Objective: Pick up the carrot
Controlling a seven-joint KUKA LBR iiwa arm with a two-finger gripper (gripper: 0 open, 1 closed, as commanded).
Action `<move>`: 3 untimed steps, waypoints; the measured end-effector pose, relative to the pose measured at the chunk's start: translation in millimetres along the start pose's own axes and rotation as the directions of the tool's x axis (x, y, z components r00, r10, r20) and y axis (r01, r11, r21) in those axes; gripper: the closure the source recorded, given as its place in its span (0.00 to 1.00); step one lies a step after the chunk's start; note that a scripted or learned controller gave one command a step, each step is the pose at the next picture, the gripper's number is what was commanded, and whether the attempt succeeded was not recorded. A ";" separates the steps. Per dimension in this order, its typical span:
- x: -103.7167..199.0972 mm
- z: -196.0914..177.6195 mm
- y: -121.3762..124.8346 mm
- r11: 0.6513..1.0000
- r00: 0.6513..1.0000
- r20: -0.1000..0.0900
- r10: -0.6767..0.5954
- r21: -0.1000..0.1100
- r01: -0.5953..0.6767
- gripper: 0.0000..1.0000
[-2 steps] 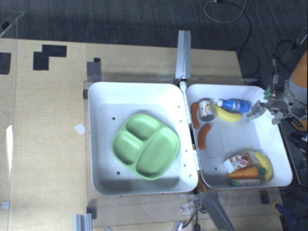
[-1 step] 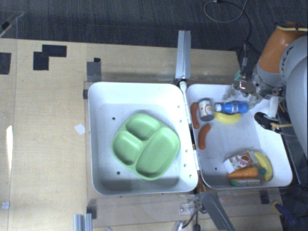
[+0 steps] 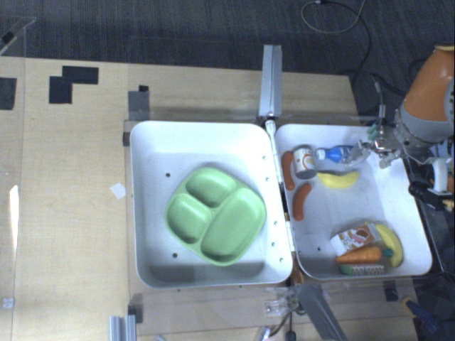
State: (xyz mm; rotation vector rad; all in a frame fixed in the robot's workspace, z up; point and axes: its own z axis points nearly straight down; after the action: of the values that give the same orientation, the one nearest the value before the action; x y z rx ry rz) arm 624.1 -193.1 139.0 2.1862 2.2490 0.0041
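Observation:
The carrot [image 3: 362,256] is orange and lies flat near the front edge of the right bin [image 3: 398,190], just in front of a small printed packet [image 3: 352,239] and beside a yellow banana [image 3: 390,244]. My gripper [image 3: 375,145] hangs over the back right part of that bin, close to the end of a blue-and-white bottle [image 3: 335,155]. It is well behind the carrot and apart from it. The grey wrist with its orange band [image 3: 430,84] rises behind it at the right edge.
The right bin also holds a tin can [image 3: 304,161], a second yellow banana [image 3: 338,181] and two reddish sausages [image 3: 287,170] [image 3: 301,200] along its left wall. A green divided plate [image 3: 217,214] lies in the left bin [image 3: 153,162]. A metal post [image 3: 271,84] stands behind the bins.

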 end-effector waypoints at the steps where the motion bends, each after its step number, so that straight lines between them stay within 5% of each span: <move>1: 0.1 0.1 0.0 1.000 1.000 0.000 0.000 0.000 0.000 0.00; 2: -11.0 49.3 -66.7 0.996 0.996 0.001 -0.093 -0.005 0.093 0.00; 3: -9.4 36.9 -63.4 0.995 0.995 0.001 -0.095 -0.013 0.095 1.00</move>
State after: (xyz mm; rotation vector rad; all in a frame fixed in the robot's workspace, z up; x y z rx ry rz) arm 561.2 -204.4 101.8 2.0700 2.3430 0.0177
